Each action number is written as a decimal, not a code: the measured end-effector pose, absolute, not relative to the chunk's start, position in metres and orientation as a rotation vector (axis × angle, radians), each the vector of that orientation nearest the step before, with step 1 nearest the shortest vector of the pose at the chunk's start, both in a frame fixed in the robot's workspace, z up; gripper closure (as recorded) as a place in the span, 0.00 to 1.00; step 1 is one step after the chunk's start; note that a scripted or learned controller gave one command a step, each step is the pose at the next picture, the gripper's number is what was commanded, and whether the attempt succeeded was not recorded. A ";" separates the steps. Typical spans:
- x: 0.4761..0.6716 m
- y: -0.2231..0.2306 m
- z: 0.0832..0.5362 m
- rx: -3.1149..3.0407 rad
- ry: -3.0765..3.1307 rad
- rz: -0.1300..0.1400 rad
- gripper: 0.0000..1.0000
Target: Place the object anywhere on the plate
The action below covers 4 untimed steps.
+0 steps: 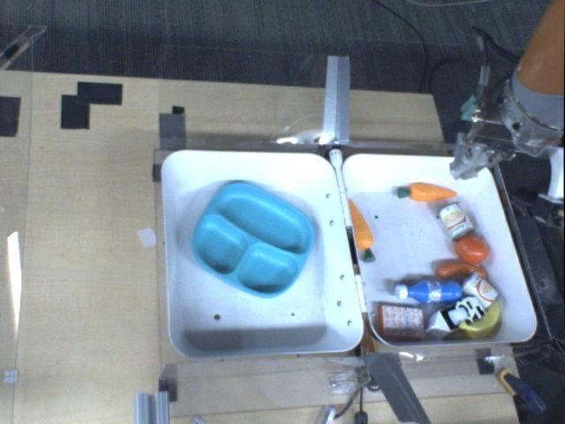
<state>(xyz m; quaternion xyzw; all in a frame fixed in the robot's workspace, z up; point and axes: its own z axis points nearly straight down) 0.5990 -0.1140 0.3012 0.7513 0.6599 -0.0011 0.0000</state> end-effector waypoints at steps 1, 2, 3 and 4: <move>0.595 -0.053 0.182 2.055 2.380 -0.002 1.00; 0.669 0.008 0.182 2.126 2.314 0.000 1.00; 0.623 0.097 0.182 2.291 2.153 -0.003 1.00; 0.579 0.181 0.103 2.253 2.191 -0.002 1.00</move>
